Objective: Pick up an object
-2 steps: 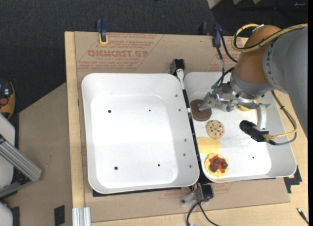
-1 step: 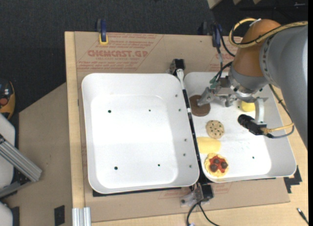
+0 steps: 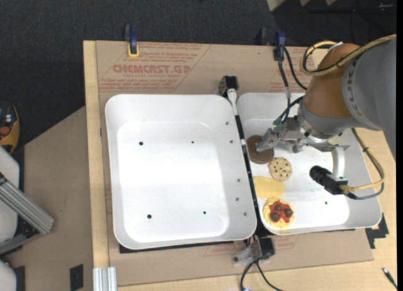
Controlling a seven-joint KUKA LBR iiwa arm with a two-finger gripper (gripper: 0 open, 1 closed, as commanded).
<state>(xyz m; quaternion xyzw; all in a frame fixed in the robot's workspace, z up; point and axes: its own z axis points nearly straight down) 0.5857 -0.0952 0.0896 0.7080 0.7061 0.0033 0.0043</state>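
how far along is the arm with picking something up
Done: the gripper has reached the right bin, low beside the brown disc. In hand: nothing visibly held. The cookie, yellow slice and tart lie in the bin. Left: grasping one and lifting it.

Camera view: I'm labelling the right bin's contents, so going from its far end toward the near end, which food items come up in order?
Brown round piece by the gripper → chocolate-chip cookie → yellow slice → tart with red berries.
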